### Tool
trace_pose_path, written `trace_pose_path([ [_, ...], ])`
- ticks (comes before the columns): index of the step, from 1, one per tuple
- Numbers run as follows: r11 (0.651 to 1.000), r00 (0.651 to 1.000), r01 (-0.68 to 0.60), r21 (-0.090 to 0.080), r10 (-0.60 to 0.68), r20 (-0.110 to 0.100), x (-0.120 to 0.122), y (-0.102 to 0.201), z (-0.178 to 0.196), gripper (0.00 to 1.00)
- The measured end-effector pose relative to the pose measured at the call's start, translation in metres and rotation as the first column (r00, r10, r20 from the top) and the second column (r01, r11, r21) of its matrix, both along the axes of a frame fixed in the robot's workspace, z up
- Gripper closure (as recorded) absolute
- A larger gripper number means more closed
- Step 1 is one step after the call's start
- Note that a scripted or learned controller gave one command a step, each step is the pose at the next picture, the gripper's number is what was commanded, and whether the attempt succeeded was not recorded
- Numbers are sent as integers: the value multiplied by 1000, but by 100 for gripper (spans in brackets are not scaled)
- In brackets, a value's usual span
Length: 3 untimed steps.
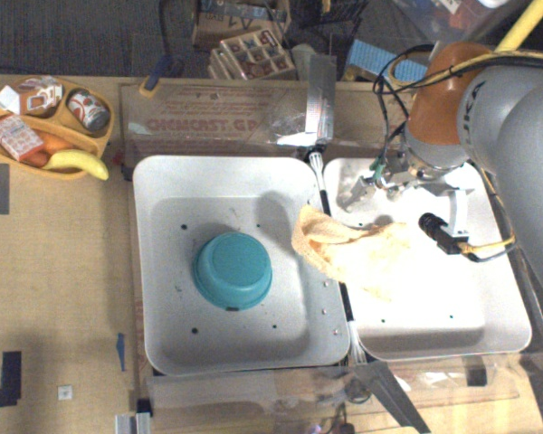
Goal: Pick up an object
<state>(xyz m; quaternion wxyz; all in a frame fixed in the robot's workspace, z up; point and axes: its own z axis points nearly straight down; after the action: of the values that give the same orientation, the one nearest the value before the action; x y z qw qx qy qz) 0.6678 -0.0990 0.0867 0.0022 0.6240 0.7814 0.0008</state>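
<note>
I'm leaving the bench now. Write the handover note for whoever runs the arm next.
Gripper: over the back left corner of the right bin, nothing seen in it; finger state unclear.
Yellow cloth: draped over the divide between the bins, mostly in the right bin, just in front of the gripper.
Teal bowl: upside down, middle of the left bin.
Done: nothing lifted yet.
Left: grasp and lift one object; the cloth is nearest.

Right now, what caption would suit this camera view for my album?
Robot gripper hovers over the right bin near a yellow cloth draped across both bins; a teal bowl sits in the left bin.
</note>
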Motion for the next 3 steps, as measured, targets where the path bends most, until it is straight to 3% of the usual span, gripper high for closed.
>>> trace_pose_path([
  [1,999,999,-39,1,39,0,-38,-2,1,0],
  [2,1000,1000,20,0,-20,2,-1,0,0,0],
  [3,998,998,66,0,-66,2,0,-11,0,0],
])
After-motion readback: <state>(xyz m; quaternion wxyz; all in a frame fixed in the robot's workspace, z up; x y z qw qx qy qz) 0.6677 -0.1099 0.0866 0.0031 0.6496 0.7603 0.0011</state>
